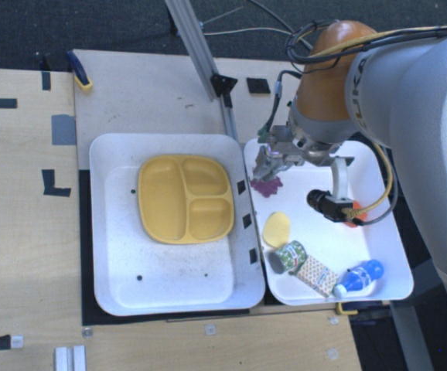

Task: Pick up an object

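The grey arm with its orange band reaches in from the right, and its two-finger gripper (pixel 270 165) hangs over the far left corner of the right-hand shallow white bin (pixel 378 207). Directly beneath the gripper's tip, touching or nearly touching it, lies a small crumpled purple object (pixel 267 184), hard against the bin's left wall. Whether the gripper is spread or pinched together cannot be told from this angle, nor whether the purple object sits between its tips.

Further along the same left wall, toward the near edge, lies a pale yellow rounded piece (pixel 277 227), and just beside it a small green-labelled can (pixel 289 256) on its side. Next to the can, along the near edge, rests a flat patterned packet (pixel 316 275), and beyond that a blue and white bottle (pixel 359 278) in the near right corner.

The left-hand shallow white bin (pixel 115 284) holds a yellow plastic divided plate (pixel 185 198), lying flat toward its far edge.
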Robot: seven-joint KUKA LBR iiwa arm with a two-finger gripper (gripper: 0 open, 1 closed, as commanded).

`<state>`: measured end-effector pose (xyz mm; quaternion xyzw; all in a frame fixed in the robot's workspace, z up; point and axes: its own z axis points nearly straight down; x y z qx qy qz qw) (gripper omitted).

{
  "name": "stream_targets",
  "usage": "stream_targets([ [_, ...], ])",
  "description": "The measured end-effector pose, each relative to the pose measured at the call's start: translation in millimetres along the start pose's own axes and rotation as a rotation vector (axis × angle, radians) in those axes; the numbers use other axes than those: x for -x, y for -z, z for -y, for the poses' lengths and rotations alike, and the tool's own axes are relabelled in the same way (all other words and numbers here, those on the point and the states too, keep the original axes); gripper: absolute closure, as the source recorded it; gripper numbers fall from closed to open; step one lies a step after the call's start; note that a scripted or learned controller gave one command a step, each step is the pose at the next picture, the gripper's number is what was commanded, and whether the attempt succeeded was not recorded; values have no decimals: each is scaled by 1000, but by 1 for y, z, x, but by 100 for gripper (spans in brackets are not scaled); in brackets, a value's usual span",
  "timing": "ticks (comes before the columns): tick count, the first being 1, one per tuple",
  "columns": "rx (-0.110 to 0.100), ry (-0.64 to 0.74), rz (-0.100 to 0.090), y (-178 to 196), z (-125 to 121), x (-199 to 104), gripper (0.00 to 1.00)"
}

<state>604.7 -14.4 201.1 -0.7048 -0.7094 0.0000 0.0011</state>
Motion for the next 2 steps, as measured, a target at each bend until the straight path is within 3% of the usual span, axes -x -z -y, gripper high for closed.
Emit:
stream_targets([
  [2,0,0,1,-2,2,-99,100],
])
